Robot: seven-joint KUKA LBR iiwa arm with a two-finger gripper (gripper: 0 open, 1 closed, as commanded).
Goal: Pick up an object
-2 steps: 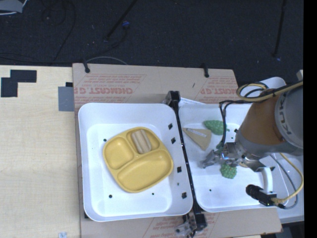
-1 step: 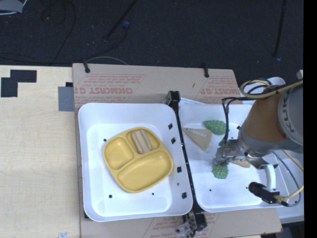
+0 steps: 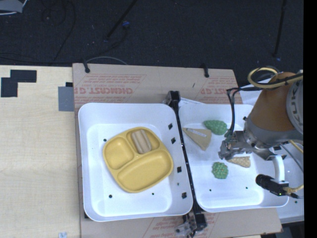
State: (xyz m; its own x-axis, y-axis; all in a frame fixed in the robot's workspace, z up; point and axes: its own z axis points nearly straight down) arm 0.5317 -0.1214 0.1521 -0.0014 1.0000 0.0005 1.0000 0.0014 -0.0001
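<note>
Hovering two-finger gripper [image 3: 229, 150] low in right white bin [image 3: 233, 205], beside tan wedge-shaped piece [image 3: 241, 160]; jaw state unclear; next, closing on piece.

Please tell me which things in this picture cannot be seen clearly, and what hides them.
- Gripper, camera view: fingers too small and dark to judge.
- Tan wedge in the right bin: partly covered by the gripper.
- Item in the yellow tray, a tan ridged piece: too blurred to identify.
</note>
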